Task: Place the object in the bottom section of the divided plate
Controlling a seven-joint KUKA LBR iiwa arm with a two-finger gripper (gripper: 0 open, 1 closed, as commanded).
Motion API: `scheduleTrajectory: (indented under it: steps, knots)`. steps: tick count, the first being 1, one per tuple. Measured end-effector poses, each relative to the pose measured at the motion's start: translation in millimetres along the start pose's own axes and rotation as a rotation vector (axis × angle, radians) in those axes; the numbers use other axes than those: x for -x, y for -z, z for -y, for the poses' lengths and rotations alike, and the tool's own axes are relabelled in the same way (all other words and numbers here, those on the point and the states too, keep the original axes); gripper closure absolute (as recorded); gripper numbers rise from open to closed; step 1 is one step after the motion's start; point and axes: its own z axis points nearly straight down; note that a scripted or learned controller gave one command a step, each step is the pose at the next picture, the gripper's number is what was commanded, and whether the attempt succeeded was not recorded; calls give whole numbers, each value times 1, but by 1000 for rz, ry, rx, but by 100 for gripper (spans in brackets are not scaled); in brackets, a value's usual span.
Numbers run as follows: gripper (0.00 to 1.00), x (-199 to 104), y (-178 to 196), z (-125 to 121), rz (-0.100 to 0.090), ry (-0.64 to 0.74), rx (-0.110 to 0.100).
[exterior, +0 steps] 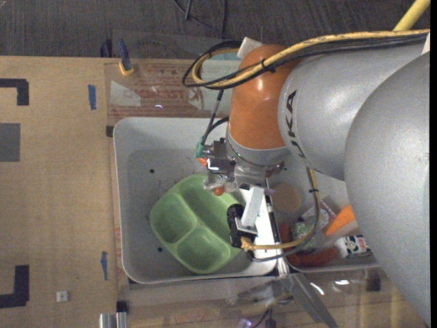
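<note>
Roughly mid-task, judging by position. Green divided plate (188, 227) sits in the left white bin (133, 183), all its sections looking bare. Gripper (220, 183) hangs over the plate's upper right edge, wrist blocking most of it; a small orange-red bit (217, 190) shows right at the tip, possibly the object, but too small to tell whether it's gripped. Jaw state: cannot tell. Right bin (341, 265) holds assorted clutter. Left to do: get the object into the bottom section and release.
</note>
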Motion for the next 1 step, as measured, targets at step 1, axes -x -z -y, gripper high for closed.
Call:
scheduleTrajectory:
  steps: [1]
  knots:
    - [0, 0, 0, 0, 0, 0, 0]
